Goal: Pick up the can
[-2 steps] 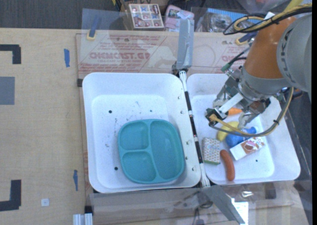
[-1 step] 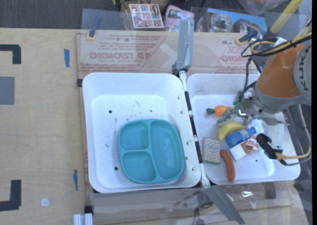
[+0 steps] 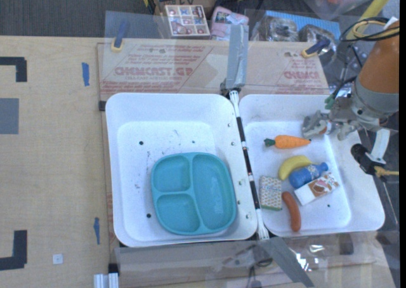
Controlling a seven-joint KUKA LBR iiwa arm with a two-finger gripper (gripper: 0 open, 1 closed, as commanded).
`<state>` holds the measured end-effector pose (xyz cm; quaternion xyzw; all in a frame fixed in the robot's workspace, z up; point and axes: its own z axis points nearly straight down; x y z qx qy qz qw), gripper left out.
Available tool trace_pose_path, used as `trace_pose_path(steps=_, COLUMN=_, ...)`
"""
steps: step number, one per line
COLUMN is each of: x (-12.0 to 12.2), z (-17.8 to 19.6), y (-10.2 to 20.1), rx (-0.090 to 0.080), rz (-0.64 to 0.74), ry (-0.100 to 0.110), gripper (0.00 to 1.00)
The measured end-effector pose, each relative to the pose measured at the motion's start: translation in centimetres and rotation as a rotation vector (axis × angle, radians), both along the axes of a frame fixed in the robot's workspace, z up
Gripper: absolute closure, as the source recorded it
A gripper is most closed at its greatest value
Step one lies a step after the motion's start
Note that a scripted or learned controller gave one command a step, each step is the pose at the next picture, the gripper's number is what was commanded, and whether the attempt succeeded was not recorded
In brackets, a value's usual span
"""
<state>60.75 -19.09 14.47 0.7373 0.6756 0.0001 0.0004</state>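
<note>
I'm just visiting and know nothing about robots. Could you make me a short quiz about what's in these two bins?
1. True or false: the teal divided plate lies in the left bin.
2. Which item lies nearest the gripper?
A. carrot
B. sausage
C. banana
3. Fill in: the carrot, banana, sausage, blue bottle and small carton all lie in the ____ bin.

Key
1. True.
2. A: the carrot lies just left of the gripper in this view.
3. Right: all five lie in the right bin.
</note>
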Motion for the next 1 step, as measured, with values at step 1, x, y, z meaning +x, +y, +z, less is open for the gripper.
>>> trace_pose_path(steps=1, x=5.35, z=-5.81, y=-0.4, rx=-0.001, rz=-0.216, ry=-0.001, gripper=0.0)
